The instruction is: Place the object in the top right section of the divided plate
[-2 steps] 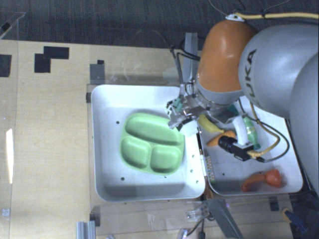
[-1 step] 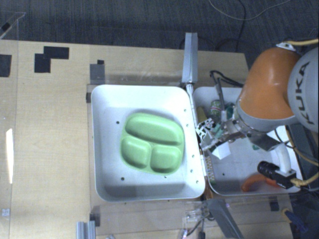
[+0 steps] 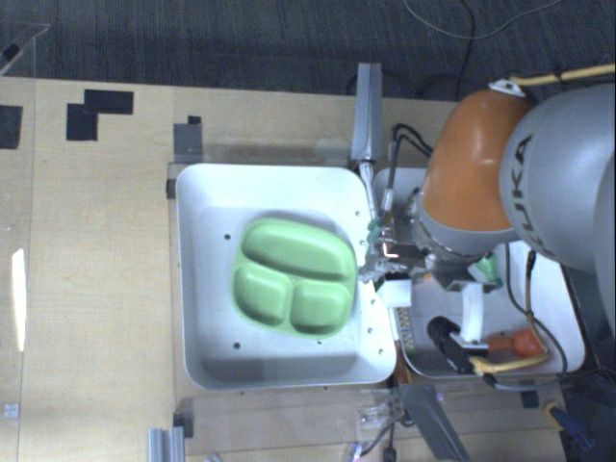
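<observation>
A green divided plate (image 3: 294,275) lies in the middle of the left white bin (image 3: 207,258); it has one long section at the top and two smaller ones below, all bare. My gripper (image 3: 382,256) hangs over the rim between the two bins, just right of the plate's right edge. The wrist and the orange band (image 3: 472,166) cover most of the right bin (image 3: 568,287). An orange-red object (image 3: 526,343) shows at that bin's lower right, and a small green object (image 3: 491,269) peeks out beside the wrist. What is under the gripper is hidden.
A metal post (image 3: 367,114) stands at the back between the bins. Black marks (image 3: 96,112) sit on the wooden bench at the upper left. A thin cable (image 3: 452,12) loops on the dark floor beyond the bench.
</observation>
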Robot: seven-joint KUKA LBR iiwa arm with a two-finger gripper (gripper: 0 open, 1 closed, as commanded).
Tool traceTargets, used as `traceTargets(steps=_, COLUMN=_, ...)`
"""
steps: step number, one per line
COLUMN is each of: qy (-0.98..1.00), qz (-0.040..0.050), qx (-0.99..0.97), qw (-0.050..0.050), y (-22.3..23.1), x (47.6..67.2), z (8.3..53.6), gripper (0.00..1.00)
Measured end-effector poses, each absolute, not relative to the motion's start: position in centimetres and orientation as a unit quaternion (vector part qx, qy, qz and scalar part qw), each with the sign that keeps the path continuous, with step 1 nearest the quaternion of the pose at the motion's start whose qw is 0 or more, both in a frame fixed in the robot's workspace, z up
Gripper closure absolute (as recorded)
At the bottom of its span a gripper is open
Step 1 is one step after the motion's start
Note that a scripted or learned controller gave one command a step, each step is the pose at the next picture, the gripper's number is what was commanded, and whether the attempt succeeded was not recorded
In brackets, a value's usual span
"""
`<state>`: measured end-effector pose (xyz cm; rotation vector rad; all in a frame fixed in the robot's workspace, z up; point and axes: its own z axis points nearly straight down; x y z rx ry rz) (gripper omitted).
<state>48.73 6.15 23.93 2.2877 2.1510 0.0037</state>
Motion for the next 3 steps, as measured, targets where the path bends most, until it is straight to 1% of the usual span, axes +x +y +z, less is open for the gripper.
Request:
traceTargets(steps=1, qy=0.669, qz=0.0010, qx=0.743, qw=0.001, y=1.1, x=48.8, z=21.6, gripper=1.00)
traceTargets(steps=2, qy=0.575, qz=0.0016, qx=0.818, qw=0.001, y=4.0, x=51.7, z=27.5, gripper=1.00)
traceTargets(steps=3, qy=0.581, qz=0.0008, qx=0.814, qw=0.001, y=9.1, x=56.7, z=23.8, gripper=1.00)
